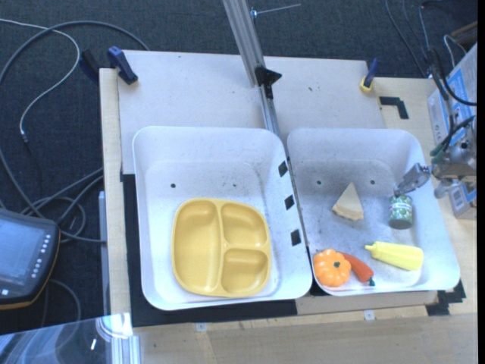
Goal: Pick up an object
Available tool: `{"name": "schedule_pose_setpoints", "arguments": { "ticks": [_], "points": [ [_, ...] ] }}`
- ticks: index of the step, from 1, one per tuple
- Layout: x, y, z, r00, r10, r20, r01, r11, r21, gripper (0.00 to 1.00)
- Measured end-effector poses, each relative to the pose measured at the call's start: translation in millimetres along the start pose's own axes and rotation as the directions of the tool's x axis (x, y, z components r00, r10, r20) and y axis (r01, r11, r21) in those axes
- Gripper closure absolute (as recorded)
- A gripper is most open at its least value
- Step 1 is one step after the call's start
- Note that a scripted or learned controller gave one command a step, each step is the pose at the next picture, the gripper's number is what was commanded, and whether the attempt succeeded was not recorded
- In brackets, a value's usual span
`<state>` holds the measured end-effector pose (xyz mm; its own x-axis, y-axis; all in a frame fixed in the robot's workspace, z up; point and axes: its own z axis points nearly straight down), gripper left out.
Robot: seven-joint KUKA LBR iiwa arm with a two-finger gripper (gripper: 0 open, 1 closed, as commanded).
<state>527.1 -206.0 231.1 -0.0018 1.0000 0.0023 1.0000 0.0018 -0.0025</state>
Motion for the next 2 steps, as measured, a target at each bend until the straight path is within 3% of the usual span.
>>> {"name": "schedule_pose_setpoints", "arguments": {
  "ticks": [1, 2],
  "points": [
    [0, 0, 0, 1.0, 0.0, 0.0, 0.0, 1.0, 0.0, 0.0],
    [-2, 2, 63, 1.0, 0.002, -0.001, -0.002, 1.0, 0.005, 0.0]
  ]
}}
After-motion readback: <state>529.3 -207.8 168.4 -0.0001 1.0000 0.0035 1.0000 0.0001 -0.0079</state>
